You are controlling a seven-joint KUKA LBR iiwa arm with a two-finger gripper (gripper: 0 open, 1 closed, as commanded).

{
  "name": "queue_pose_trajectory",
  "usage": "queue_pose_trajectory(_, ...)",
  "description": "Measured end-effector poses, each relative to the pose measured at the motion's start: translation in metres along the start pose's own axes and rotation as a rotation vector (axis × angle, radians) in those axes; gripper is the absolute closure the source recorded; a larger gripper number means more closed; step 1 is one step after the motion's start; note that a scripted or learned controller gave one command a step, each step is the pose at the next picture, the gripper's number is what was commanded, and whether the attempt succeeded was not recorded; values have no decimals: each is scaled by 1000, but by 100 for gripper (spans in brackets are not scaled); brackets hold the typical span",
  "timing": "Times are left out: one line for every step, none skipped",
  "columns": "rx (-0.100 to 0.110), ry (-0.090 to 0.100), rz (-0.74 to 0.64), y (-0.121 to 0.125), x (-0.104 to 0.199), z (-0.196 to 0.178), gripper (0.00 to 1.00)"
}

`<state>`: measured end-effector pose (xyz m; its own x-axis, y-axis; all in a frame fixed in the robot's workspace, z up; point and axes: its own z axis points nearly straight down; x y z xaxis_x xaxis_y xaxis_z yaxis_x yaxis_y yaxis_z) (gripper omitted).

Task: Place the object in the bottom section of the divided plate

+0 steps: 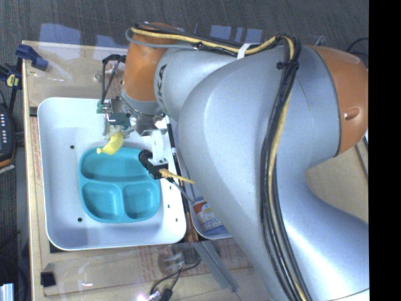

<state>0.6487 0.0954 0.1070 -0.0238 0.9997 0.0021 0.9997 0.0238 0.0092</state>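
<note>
The pincer [115,129] grasps a small yellow banana-shaped object [112,145] over the top rim of the turquoise plastic divided plate [119,187], which lies in the left shallow white bin [53,168].

A white bin [50,168] sits on the bench [62,74], black devices [6,130] left of it.

Divided plate [119,190] is set inside left bin [56,224]; banana [113,145] is seen at plate's upper edge, gripper [116,125] directly above.
</note>
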Motion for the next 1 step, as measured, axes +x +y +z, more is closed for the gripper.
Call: queue_pose_trajectory(-11, -2, -174, -66, 15, -11, 100)
